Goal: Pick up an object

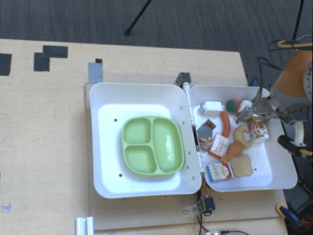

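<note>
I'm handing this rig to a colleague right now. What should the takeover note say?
Gripper: over the right bin's far side, above the toy food; whether its fingers are open or shut is not readable, and nothing visibly held.
Items: red sausage, bread slice, small carton and other pieces all lie in the right bin.
Left bin: holds a green divided plate.
Done: arm positioned over the pile.
Left: grasp and lift one object.
</note>
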Controlling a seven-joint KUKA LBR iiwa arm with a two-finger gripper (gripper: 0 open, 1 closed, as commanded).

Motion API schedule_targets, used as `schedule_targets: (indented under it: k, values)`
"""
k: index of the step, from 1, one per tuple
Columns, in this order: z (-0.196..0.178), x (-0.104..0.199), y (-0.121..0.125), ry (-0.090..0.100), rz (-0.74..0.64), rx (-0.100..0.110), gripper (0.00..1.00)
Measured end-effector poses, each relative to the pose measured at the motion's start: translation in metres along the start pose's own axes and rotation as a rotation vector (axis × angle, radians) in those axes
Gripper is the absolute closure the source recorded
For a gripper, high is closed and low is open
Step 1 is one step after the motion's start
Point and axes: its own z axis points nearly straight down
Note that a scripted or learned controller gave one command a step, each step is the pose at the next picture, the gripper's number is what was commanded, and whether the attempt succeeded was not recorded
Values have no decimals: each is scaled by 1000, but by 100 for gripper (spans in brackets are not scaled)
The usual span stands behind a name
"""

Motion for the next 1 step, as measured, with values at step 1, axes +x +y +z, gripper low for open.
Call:
schedule_targets:
  k: [1]
  values:
    - [-15, -2, 3, -7, -2, -9, 100]
